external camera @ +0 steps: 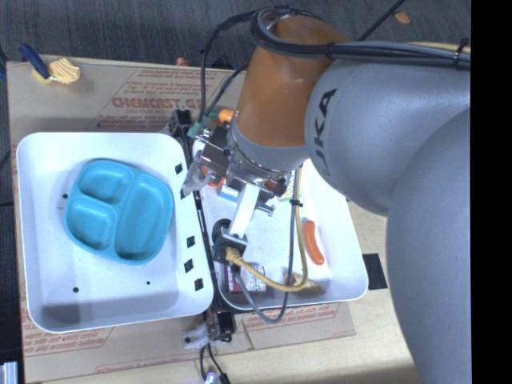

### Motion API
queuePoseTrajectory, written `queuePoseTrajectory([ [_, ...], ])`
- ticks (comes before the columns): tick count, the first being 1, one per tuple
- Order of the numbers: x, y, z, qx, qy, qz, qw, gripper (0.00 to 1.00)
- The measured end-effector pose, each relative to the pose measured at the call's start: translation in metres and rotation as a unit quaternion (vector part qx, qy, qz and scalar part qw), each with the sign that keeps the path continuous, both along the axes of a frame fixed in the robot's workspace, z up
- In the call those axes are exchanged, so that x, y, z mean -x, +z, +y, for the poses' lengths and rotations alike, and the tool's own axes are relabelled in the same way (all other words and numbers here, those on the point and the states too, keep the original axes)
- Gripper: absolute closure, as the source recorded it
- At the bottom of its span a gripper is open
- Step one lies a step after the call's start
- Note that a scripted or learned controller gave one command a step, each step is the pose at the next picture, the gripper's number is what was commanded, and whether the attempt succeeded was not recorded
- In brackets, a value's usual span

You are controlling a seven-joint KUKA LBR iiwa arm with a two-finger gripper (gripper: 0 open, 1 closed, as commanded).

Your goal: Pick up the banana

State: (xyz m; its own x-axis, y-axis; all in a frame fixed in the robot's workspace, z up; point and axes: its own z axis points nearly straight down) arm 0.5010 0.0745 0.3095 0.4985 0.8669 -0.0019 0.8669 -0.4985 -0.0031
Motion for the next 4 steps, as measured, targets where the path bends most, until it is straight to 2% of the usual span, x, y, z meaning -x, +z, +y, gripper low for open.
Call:
queuePoseTrajectory([
  [1,0.02,-0.098,-0.023,0.0001,0.005,0.002,1.0,0.0],
  [2,0.027,-0.17,0.087,0.0001,0.032,0.003,0.9995,0.0],
  [3,0.026,-0.16,0.086,0.0004,0.033,0.004,0.9994,1.0],
  [4,-0.003,-0.061,-0.026,0.0,0.084,-0.001,0.9964,1.0],
])
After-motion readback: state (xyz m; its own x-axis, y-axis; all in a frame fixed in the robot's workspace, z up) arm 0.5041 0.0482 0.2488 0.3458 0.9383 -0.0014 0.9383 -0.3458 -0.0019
